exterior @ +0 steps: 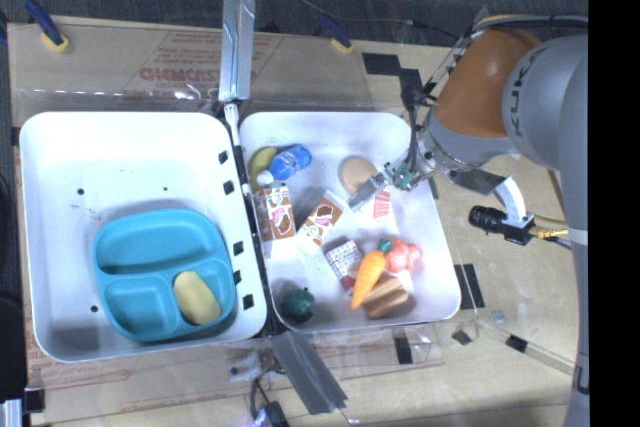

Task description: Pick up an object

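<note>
Both bins are white. The divided tray is bright turquoise, and the potato in it is dull yellow. The bottle is blue with a white cap, the banana yellow-green, the carrot orange, the round fruit dark green. The arm is grey with an orange band. The bench is tan, marked with black tape patches.

Faint red mirrored lettering on the clear sheet, unreadable; partial "KUK" on the arm.
</note>
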Robot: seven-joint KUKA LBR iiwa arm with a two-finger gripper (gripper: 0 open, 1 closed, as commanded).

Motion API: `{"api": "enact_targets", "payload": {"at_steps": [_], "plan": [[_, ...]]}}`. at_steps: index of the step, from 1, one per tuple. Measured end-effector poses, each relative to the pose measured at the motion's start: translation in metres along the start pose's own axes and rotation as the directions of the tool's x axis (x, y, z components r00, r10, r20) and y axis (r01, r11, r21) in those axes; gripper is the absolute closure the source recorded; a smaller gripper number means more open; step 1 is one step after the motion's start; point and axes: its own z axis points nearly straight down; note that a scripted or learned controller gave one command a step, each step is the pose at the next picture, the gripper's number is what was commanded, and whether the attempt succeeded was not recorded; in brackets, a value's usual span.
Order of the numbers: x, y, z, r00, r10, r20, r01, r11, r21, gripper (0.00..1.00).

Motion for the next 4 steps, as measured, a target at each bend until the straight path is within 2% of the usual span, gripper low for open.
{"api": "enact_targets", "payload": {"at_steps": [1,2,3,4], "plan": [[-0.013,0.021,0.044,0.981,0.194,0.009,-0.194,0.981,-0.012,0.00],[-0.017,0.053,0.044,0.946,0.325,0.008,-0.325,0.946,-0.013,0.00],[-0.018,0.055,0.031,0.947,0.320,0.011,-0.320,0.947,-0.019,1.00],[-0.017,0.054,0.032,0.947,0.320,0.010,-0.320,0.947,-0.017,0.00]]}}
